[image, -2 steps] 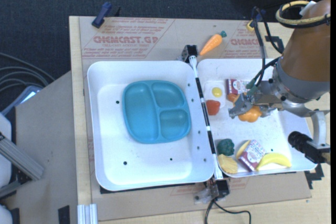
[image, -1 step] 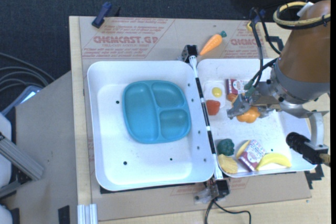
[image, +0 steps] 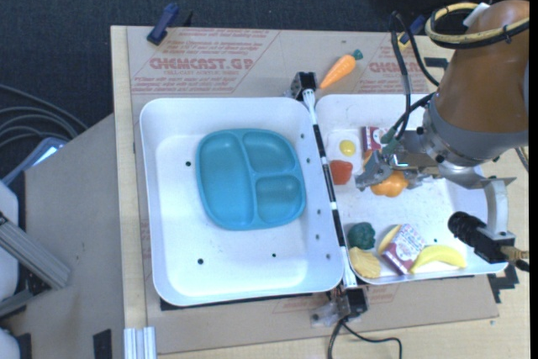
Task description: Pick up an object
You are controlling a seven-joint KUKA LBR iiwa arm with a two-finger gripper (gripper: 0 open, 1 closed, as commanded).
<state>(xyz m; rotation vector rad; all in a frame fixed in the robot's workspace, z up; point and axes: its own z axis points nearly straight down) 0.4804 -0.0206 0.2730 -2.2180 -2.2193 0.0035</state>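
My gripper (image: 382, 168) hangs low over the middle of the right bin (image: 471, 206), directly against an orange fruit (image: 392, 187) that shows just below and to the right of it. A red round piece (image: 340, 172) and a fried-egg toy (image: 346, 149) lie just left of the gripper. A red packet (image: 371, 139) sits behind it. Along the front of the bin lie a green broccoli piece (image: 361, 233), a yellow slice (image: 366, 263), a snack packet (image: 406, 249) and a banana (image: 439, 258).
The left bin (image: 168, 206) holds a blue divided plate (image: 250, 179). A toy carrot (image: 338, 71) lies on the bench behind the bins, and a blue clip (image: 162, 23) at the bench's far left corner. The arm's bulk covers the right bin's right side.
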